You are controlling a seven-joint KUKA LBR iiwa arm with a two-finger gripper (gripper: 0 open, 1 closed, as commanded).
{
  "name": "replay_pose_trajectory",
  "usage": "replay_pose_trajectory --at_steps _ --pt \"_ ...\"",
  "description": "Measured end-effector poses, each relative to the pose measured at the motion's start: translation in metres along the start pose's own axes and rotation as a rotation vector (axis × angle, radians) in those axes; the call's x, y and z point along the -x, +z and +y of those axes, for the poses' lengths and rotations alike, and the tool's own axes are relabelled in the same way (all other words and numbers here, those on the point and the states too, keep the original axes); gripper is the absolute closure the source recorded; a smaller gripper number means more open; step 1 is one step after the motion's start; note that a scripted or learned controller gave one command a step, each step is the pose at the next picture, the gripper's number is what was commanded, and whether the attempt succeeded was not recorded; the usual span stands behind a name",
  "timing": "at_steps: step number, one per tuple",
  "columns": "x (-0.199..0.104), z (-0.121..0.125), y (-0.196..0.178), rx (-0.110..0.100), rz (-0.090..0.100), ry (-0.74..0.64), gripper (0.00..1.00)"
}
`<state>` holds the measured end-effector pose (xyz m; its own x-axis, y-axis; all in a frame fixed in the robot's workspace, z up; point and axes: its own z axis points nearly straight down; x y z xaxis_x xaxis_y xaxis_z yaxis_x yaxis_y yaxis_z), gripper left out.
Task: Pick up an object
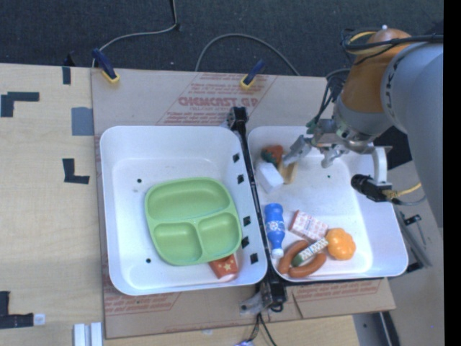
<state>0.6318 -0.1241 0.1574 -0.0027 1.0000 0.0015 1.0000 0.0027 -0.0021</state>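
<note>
The task names no single object, so the likeliest target is the cluster at the far left corner of the right bin [374, 262]: a white block [270, 175], a small red-and-green piece [272, 153] just behind it, and a tan piece [289, 170] at its right. The gripper [314, 152] hangs over the far part of this bin, beside that cluster, its two fingers spread apart with nothing between them, one reaching toward the tan piece, the other angled toward the bare bin floor. That pose reads as an approach for a grasp rather than a lift. Nearer the camera in the same bin lie a blue bottle [274, 227] against the left wall, a pink-and-white packet [308, 225], an orange fruit [341, 244] and a sausage [304, 259], packed close, which would make a clean pinch harder there. In the left bin [119, 193] a green divided plate [193, 220] sits at the centre, and a small red carton [225, 267] touches its near edge.
</note>
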Motion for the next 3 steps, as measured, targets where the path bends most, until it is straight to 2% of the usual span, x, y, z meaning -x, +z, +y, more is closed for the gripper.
replay_pose_trajectory --at_steps 1,2,3 --pt "-0.023 0.028 0.05 0.018 -0.004 0.002 0.0" --pt "-0.03 0.038 0.07 0.005 -0.003 0.001 0.0" --pt "-0.03 0.038 0.07 0.005 -0.003 0.001 0.0"
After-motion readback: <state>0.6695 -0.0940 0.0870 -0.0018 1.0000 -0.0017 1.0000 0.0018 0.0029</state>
